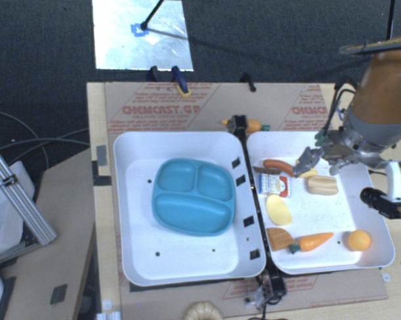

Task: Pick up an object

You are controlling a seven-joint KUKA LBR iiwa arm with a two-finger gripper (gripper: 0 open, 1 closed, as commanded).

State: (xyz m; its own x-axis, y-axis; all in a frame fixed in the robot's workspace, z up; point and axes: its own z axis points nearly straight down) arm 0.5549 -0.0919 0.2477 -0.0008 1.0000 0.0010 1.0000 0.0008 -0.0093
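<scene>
My gripper [321,165] hangs over the back of the right bin [381,248], its fingers spread open with nothing between them. Just in front of it lies a beige bread roll [321,185]. A red sausage [277,165] lies to the left of the left finger [306,161]. Further forward in this bin are a white packet with red and blue print [273,184], a pale yellow piece [278,210], a brown slice [279,238], a carrot [314,241] and an orange [358,240].
The left bin [135,257] holds a blue divided plate [193,196]. A black divider with clips [249,194] runs between the bins. The arm's grey and orange body [382,97] overhangs the right bin's back right corner. A black part [379,202] juts over its right rim.
</scene>
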